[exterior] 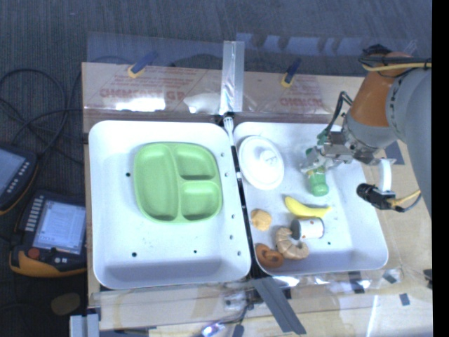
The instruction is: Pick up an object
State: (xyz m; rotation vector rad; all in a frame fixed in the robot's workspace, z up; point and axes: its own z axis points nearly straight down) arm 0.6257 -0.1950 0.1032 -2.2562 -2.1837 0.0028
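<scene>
Green bottle (pixel 319 184) is lying in the right bin (pixel 351 248), just under the gripper (pixel 324 157), which is hovering over it or perhaps already touching its top; the slanted view is making that hard to judge. Whether the gripper is spread or clenched I cannot tell. Close by in the same bin, a banana (pixel 306 206) is sitting just below the bottle, with a white bowl (pixel 262 162) to its left. The green divided plate (pixel 177 181) is resting alone in the left bin (pixel 112 209). The arm seems to be working through the approach step; next it needs to settle around the bottle and lift straight up, clear of the banana.
</scene>
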